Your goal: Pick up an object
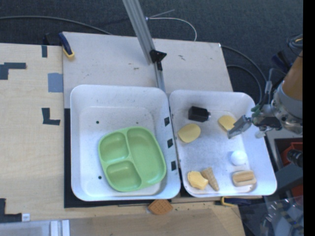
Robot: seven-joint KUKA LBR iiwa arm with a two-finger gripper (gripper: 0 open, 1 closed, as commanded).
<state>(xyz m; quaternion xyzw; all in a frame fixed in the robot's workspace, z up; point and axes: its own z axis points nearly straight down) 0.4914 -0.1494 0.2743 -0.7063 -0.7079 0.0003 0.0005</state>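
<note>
The right bin [256, 107] holds several small items: a black block [198, 113], a yellow oval piece [189, 132], a yellow wedge [226, 122], a white ball [238, 157], a yellow lump [197, 180], a tan cone [211, 178] and a tan loaf [243, 177]. My gripper [241, 126] reaches in over the bin's right rim, just right of the yellow wedge and above the white ball. I see nothing held in it.
The left bin [83, 102] contains a green divided plate [132, 158]. A brown waffle-like cookie [160, 207] lies on the bench in front of the bins. A slanted metal pole [140, 23] stands behind them.
</note>
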